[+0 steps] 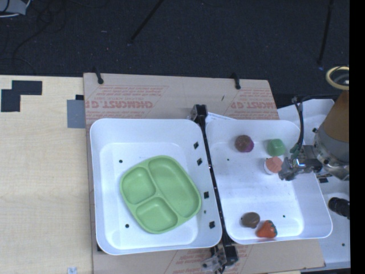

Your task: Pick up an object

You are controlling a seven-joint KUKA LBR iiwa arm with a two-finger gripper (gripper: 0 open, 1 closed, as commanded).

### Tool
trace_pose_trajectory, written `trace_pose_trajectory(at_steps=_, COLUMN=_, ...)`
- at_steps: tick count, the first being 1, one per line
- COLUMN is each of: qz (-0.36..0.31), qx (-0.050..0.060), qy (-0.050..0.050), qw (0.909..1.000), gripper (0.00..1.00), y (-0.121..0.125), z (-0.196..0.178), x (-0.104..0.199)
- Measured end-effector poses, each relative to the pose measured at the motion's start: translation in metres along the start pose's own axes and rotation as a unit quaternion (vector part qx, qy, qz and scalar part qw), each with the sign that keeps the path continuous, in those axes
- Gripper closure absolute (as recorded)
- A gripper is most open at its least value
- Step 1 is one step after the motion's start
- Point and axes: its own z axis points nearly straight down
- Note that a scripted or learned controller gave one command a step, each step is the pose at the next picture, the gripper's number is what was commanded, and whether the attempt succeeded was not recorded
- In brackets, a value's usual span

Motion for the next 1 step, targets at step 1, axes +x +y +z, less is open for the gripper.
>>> trace_pose_trajectory(at_steps=1, qz=-0.001, qx=0.003, qy=0.001, qw=1.0, gripper=1.0, y=0.0148, z=0.0069, x=0.0537)
